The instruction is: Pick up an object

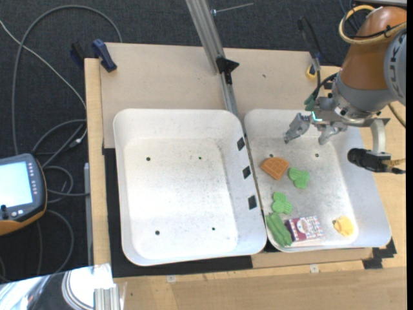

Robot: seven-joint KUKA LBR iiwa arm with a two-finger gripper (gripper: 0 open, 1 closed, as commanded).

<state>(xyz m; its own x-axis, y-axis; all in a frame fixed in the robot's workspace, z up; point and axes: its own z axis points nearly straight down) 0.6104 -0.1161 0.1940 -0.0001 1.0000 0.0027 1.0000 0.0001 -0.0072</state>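
My gripper (312, 133) hangs over the far part of the right bin (361, 192), fingers spread apart with nothing between them. Below it in that bin lie an orange waffle-shaped piece (275, 168), a green lumpy piece (299, 177), another green piece (281, 203), a long green pod (278, 229) at the near left corner, a small pink and white packet (304, 228), and a yellow piece (344, 225) at the near right. The waffle piece is the closest thing to the gripper, a little to its near left.
The left bin (129, 173) lies beside the right one, divided from it by a ridge with black clips (246, 172). A metal rail (206, 31) runs down from the top to the bins' far edge. Cables and a pendant (19, 189) lie off the bench at left.
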